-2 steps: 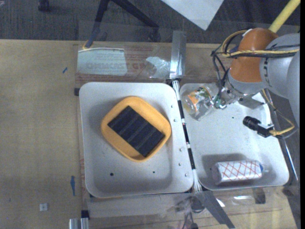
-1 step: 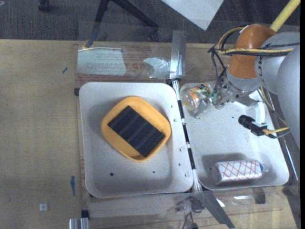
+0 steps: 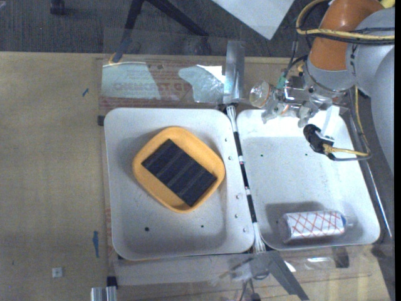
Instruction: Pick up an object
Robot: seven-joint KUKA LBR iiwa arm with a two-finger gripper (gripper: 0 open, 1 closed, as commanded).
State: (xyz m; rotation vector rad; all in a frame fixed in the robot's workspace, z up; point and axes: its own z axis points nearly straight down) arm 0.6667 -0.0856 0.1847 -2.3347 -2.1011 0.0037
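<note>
Grey and orange, the KUKA arm (image 3: 351, 36) looms in from the right, its wrist hanging over the far edge of the right bin (image 3: 276, 152). Beside it sits the left bin (image 3: 125, 224), both white and shallow, touching along the middle seam. Biggest item on show: an orange-yellow rounded tray with a dark ribbed panel (image 3: 178, 168), lying flat in the middle of the left bin. Next down, a white cylinder with a red criss-cross pattern (image 3: 313, 223), on its side near the front of the right bin, well apart from the arm. Smaller again, the gripper (image 3: 289, 102) at the right bin's far rim, with something clear and glassy (image 3: 259, 95) just at its left tip; too blurred to name, and I cannot tell whether the tool is spread or closed, or whether it has hold of anything.

Judging the play: this looks like the approach step, nothing lifted clear. The likeliest target is the patterned cylinder. The next move calls for travelling toward the front of the bin, lining up across the cylinder's narrow width, then descending.
</note>
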